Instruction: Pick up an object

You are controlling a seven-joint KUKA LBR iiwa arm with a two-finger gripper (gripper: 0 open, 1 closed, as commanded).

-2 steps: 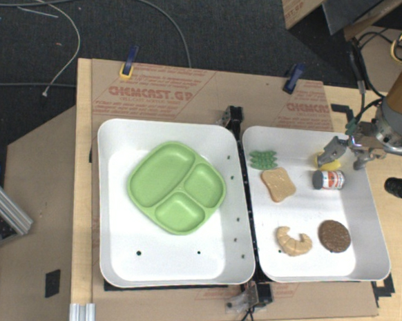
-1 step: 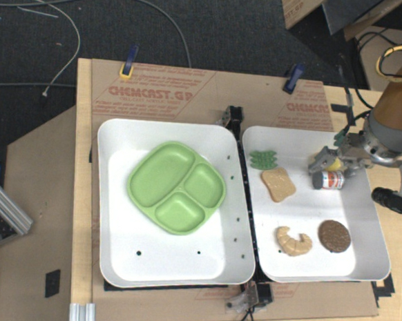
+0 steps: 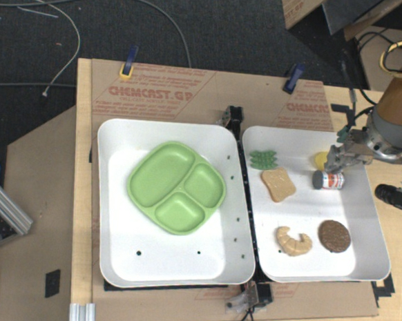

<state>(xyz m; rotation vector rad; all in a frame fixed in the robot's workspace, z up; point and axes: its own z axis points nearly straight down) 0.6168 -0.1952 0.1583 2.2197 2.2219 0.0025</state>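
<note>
Arm reaches in from the right, wrist angled down over the right bin (image 3: 372, 225); gripper (image 3: 339, 162) sits just above a small can (image 3: 328, 180), grip state unclear.

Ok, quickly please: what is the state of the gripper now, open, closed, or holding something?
Gripper: low in the right white bin, just above the small lying can; open or closed cannot be told.

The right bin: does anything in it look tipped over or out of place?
Yes. The small can lies on its side near the right bin's far edge, beside the tool. The bread slice, croissant and brown patty lie flat, apart from each other.
</note>
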